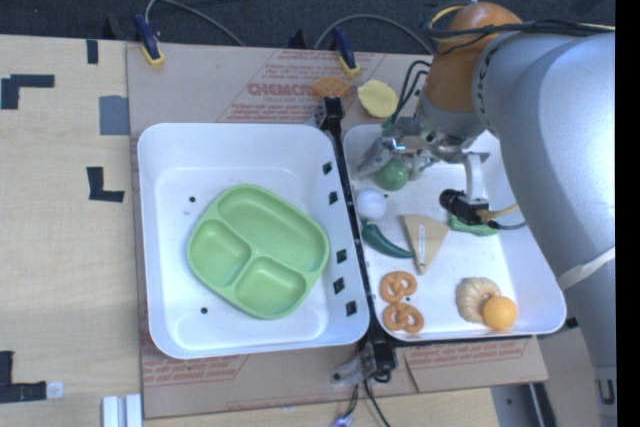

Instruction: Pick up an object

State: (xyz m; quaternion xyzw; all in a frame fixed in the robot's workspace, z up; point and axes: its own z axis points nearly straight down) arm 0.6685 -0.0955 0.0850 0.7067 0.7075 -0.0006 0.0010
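Note:
My gripper (393, 153) hangs over the far left part of the right bin (530, 265), right above a round green fruit (393, 178) and partly covering its top. Whether it touches the fruit is unclear. Just below lie a white ball (372, 205) and a dark green pepper (384, 239). A pale cheese wedge (425, 240) sits mid-bin. Two pretzels (398, 287) (405, 319) lie near the front, with a tan pastry (474, 296) and an orange (499, 313) at the front right.
The left bin (160, 215) holds a green divided plate (258, 250). A yellow slice (378, 98) and a small orange-brown piece (330, 87) lie on the cardboard behind the bins. The grey arm (560, 135) covers the right bin's far right side.

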